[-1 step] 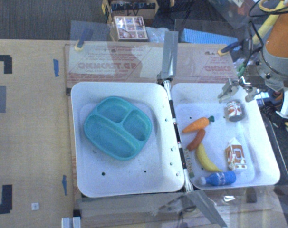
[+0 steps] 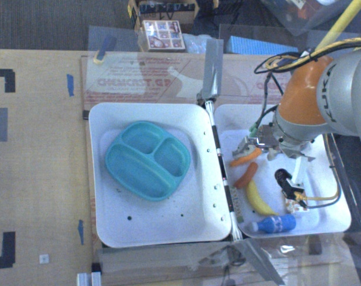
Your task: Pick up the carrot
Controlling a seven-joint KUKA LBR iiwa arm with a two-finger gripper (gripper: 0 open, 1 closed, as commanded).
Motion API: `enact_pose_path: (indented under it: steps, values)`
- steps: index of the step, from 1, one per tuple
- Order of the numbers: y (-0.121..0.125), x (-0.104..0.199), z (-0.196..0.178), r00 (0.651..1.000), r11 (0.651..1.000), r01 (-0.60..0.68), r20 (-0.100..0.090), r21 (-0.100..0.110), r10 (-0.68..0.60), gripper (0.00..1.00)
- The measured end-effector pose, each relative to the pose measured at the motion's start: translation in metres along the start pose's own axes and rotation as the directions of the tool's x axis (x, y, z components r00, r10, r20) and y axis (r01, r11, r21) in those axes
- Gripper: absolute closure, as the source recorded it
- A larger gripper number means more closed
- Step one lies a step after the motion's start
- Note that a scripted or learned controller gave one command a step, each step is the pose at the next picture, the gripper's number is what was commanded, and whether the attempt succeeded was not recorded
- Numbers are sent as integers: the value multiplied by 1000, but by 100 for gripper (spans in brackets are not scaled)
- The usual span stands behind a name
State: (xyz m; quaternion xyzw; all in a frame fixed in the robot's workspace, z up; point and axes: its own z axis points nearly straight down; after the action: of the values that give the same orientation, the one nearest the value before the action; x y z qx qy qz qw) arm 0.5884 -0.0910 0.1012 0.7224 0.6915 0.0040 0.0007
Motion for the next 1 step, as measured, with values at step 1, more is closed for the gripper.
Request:
enact_pose_path:
  steps: [1]
  values:
    - [-4, -3, -3, 1000, 1000, -5, 4, 12, 5, 100]
